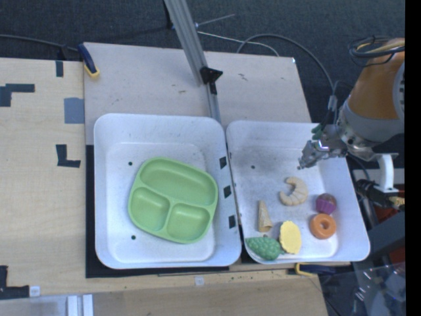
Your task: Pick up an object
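Note:
The right bin (263,143) holds several toy foods along its near side: a tan croissant (294,191), a purple piece (325,204), an orange ring (323,226), a yellow piece (290,237), a green broccoli-like piece (264,247) and a beige cone (264,216). My gripper (309,158) hangs over the bin's right half, above and slightly behind the croissant, apart from it. Nothing shows between its tips.
The left bin (112,137) carries a green divided plate (173,199). A metal pole (187,28) slants from the top down to the wall between the bins. Cables lie on the dark floor behind. The far part of the right bin is bare.

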You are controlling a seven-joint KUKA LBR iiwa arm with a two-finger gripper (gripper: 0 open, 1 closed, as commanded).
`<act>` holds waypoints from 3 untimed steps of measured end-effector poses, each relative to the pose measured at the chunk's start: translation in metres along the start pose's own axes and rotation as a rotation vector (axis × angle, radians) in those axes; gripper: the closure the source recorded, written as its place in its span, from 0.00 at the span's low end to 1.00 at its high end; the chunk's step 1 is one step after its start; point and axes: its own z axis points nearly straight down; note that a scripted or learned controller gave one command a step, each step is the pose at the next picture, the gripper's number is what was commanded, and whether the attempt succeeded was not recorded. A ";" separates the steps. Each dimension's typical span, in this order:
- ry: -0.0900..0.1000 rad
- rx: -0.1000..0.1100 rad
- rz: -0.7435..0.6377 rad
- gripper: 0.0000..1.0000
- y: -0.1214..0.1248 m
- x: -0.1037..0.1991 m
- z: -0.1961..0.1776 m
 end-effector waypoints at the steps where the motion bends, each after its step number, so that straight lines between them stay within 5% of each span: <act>1: 0.003 0.005 -0.004 1.00 0.002 0.048 -0.009; 3: 0.004 0.005 -0.006 1.00 0.002 0.147 -0.023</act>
